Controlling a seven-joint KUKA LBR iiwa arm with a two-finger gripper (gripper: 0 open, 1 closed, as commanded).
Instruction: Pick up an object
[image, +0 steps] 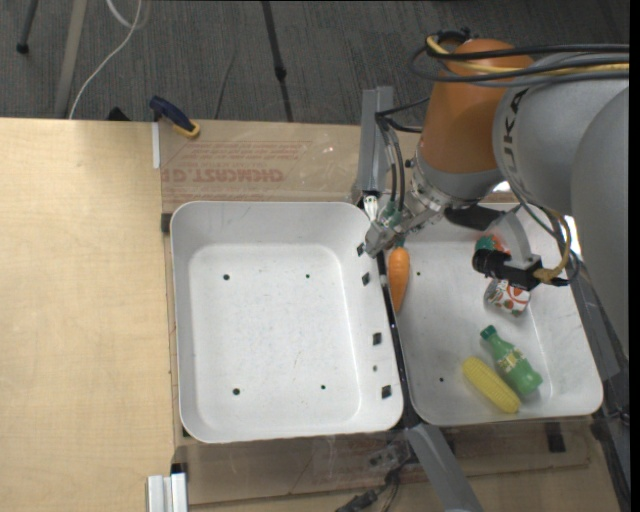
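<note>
— Starting at the left, what's there?

— Bare wooden worktop (75, 300), then the left bin (190, 330), white and shallow, with a few small dark dots on its floor. Beyond its far edge lies a flat sheet of brown cardboard (250, 165), with a blue and yellow clamp (172, 115) at its far left corner.

— And the arm?

— It comes in from the right, orange band above the wrist. The tool (385, 235) hangs over the far left corner of the right bin (440, 400), right by the wall shared with the left bin. A carrot (398, 278) dangles from its tip, pinched at the top between the fingers, pointing toward the near side.

— Anything else?

— In the near right part of that bin, a yellow corn cob (490, 385) lies touching a green bottle (512, 365). Farther back sits a small white and red object (508, 298); I can't tell what it is.
</note>
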